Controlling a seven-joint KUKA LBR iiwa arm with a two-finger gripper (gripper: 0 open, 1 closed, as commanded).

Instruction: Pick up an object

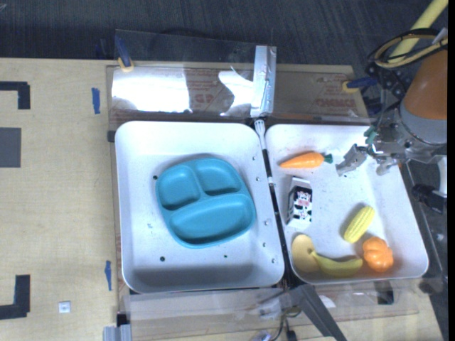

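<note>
**A:** Starting far left of the carrot [302, 160]?

**B:** Blue divided plate [206, 201] in the left bin [142, 261], well apart from the carrot, across the shared wall.

**A:** And the carrot itself?

**B:** Near the upper left corner of the right bin [402, 204]. Long axis almost level across the view, orange tip left, green stub right.

**A:** Just below the carrot?

**B:** Small printed card box [301, 203], apart from it.

**A:** Right of the carrot?

**B:** Gripper [366, 158], at about the carrot's height, close beside the green stub. Fingers spread apart, nothing between them.

**A:** Further down to the carrot's right?

**B:** Banana [323, 259], corn cob [357, 222] and orange fruit [377, 254], all well below the carrot, grouped near the lower wall.

**A:** Likely pick?

**B:** Probably the carrot, being nearest. Calls for a short shift left, then closing across the narrow width rather than along the length. Could roll if clipped at the stub.
</note>
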